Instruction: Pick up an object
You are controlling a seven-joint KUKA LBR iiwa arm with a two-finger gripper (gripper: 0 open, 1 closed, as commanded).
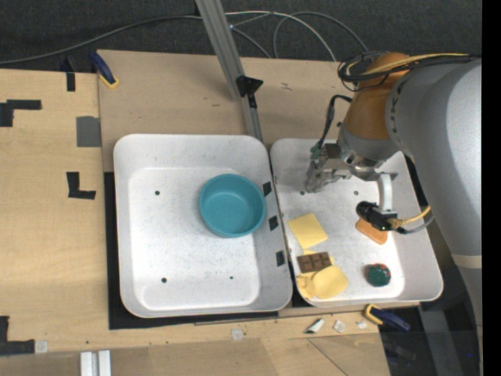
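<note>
Your gripper (315, 172) hangs low over the right bin (415, 288), fingers close together and gripping nothing, yellow square block (308, 229) just below it, brown block (315, 262), orange piece (373, 230), blue bowl (231, 204) in the left bin (141, 288).

- A broad, rounded grey arm (446, 131) is seen, smooth and matte in finish.
- An orange band (368, 112) is wrapped around it above the wrist.
- Black cables (364, 65) are looped over the orange section.
- A small metallic grey gripper (315, 175) is mounted at the wrist's end.
</note>
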